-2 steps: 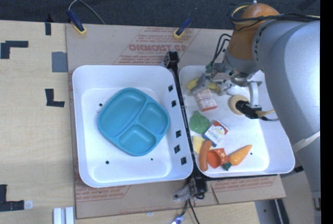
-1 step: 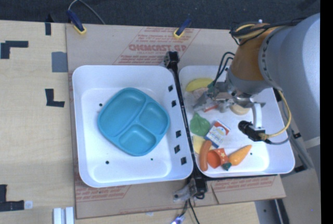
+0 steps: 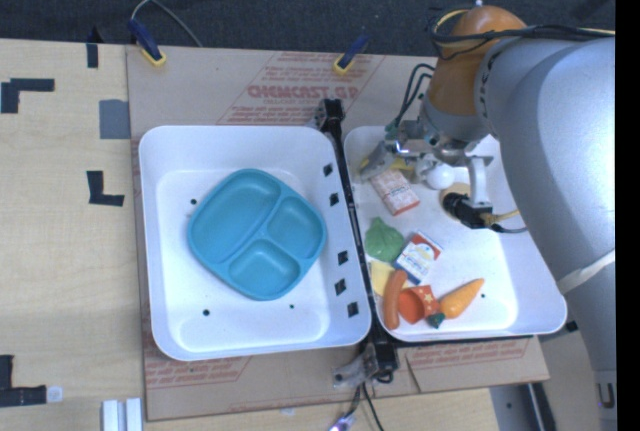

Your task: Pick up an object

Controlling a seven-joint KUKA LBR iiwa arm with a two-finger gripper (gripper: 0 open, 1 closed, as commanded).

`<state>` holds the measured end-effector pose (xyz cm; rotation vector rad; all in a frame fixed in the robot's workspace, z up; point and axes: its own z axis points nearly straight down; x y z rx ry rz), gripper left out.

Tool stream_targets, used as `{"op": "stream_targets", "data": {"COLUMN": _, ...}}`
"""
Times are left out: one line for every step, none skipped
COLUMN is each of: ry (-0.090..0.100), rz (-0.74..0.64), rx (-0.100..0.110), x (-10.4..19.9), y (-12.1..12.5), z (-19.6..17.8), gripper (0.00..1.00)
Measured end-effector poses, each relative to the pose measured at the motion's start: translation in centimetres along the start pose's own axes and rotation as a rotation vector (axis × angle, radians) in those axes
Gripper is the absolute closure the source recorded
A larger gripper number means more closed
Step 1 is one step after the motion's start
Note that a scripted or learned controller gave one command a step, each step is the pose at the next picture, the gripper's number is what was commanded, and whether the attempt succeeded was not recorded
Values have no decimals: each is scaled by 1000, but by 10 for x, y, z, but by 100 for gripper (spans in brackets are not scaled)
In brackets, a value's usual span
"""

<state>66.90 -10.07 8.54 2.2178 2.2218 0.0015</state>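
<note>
Arm (image 3: 540,109) is reaching in from the right, hanging over the right bin (image 3: 530,319) near its far edge. Gripper (image 3: 405,147) is sitting low by the bin's far-left corner; can't tell how it's set, the wrist is blocking the view.

A small pink-and-white box (image 3: 394,191) is lying just below the gripper, close to it, apparently not held. A white ball (image 3: 437,176) is resting just right of the box, under the wrist.

The rest is sitting further toward the near edge along the bin's left wall: a green piece (image 3: 383,242), a red-and-white carton (image 3: 419,256) beside it, a yellow piece (image 3: 380,275), a red-orange pepper-like piece (image 3: 397,295), a red block (image 3: 419,301), and a carrot (image 3: 459,299) lying slanted toward the bin's middle. All well apart from the gripper.

Left bin (image 3: 160,219) is carrying a blue divided plate (image 3: 256,233), lying flat near its centre.
</note>
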Motion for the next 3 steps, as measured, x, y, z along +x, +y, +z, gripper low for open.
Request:
{"op": "stream_targets", "data": {"ry": -1, "rz": 0, "rx": 1, "x": -16, "y": 0, "z": 0, "gripper": 0}}
{"op": "stream_targets", "data": {"ry": -1, "rz": 1, "rx": 0, "x": -23, "y": -67, "z": -1, "gripper": 0}}
{"op": "stream_targets", "data": {"ry": -1, "rz": 0, "rx": -1, "x": -18, "y": -5, "z": 0, "gripper": 0}}
